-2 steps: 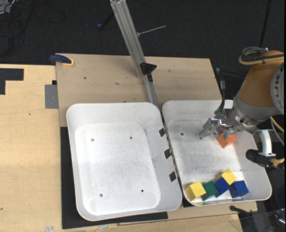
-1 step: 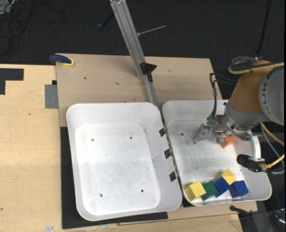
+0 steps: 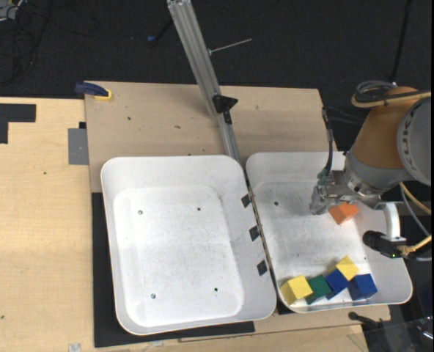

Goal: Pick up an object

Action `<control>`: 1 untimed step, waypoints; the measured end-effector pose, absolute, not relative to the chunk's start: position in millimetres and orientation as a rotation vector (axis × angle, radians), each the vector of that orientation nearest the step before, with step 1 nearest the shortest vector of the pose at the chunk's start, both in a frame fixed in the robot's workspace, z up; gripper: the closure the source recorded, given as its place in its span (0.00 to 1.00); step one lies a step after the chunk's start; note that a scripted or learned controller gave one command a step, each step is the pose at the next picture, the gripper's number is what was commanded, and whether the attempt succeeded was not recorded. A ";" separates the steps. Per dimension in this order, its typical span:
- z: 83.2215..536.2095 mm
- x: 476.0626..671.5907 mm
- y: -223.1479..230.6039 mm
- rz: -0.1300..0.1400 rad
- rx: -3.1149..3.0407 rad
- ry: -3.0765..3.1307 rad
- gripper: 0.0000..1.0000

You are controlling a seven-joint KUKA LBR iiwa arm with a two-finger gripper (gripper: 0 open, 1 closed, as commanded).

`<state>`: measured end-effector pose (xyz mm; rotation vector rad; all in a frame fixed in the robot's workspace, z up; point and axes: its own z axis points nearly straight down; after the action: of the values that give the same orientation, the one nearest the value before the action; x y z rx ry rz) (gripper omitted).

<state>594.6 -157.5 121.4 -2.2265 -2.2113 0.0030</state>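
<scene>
Over the right bin [image 3: 276, 169] the arm [image 3: 384, 141] had reached in from the right side, grey with its orange band above the wrist, and from my remote seat I saw the gripper [image 3: 324, 199] hanging above the upper middle of that bin's floor. An orange block [image 3: 342, 213] sat just beside the gripper, on the side toward the bin's near edge and touching or nearly touching the fingertips; I could not tell whether it lay between the fingers or merely next to them on the floor, and I could not tell whether the fingers stood open or closed, since the wrist hid most of them.

Against the near edge of the right bin a cluster of blocks lay packed together: a yellow block [image 3: 299, 289] farthest toward the left bin, a green block [image 3: 320, 287] touching it, then a blue block [image 3: 336, 280], a second yellow block [image 3: 347, 267] behind that, and another blue block [image 3: 362, 286] closest to the bin's outer corner. That cluster was well apart from the gripper.

Beside the right bin, the left bin [image 3: 174, 173] touched it along their shared edge, where small black clips [image 3: 252, 232] sat. Behind the right bin a slanted aluminium rail [image 3: 196, 50] rose from the wooden bench [image 3: 158, 119].
</scene>
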 end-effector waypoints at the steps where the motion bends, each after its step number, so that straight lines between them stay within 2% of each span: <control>1: 166.2 601.5 -156.1 -0.002 -2.222 -2.224 1.00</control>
<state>601.5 -156.1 166.2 -2.2217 -2.2240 -0.0024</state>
